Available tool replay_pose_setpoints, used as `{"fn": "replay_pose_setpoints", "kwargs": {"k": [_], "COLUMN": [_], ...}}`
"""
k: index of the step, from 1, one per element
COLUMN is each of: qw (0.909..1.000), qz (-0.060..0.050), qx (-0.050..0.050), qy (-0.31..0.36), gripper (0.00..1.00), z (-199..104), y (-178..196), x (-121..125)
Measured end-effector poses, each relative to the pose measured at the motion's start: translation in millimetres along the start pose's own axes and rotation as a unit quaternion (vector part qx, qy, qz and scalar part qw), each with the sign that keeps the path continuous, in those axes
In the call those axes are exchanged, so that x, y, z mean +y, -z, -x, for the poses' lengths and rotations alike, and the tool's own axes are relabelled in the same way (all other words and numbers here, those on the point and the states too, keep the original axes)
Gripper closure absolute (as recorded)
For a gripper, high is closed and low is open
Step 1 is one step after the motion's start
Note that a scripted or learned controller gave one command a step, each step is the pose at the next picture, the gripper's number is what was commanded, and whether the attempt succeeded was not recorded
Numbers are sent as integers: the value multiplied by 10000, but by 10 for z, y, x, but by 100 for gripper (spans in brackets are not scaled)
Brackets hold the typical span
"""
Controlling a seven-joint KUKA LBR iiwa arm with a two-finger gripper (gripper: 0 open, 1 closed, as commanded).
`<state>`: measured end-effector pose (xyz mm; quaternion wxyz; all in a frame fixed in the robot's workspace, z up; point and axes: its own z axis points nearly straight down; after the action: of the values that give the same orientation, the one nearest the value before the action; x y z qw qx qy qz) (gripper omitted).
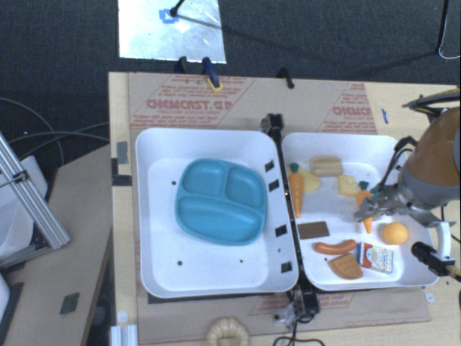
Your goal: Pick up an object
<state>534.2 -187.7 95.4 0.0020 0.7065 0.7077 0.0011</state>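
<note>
Your end effector (369,209) hung low in the right bin (338,144), its grip impossible to judge. Around it crowded a small carrot (367,224), an orange (395,233), cheese (348,186), a sausage (334,248) and a carton (377,257); the blue plate (221,200) sat in the left bin (162,146).

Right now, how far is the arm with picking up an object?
Done: the tool is down in the right bin, close to a small orange carrot piece and the yellow block. In hand: nothing is visibly lifted; the orange ball and sausage lie on the bin floor. Left: grasp one item and raise it.
</note>
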Motion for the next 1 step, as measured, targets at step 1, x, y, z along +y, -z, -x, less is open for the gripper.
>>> {"fn": "replay_pose_setpoints", "kwargs": {"k": [1], "qw": [10000], "qz": [1], "qx": [0], "qy": [11], "gripper": [100], "z": [-56], "y": [453], "x": [-9]}}
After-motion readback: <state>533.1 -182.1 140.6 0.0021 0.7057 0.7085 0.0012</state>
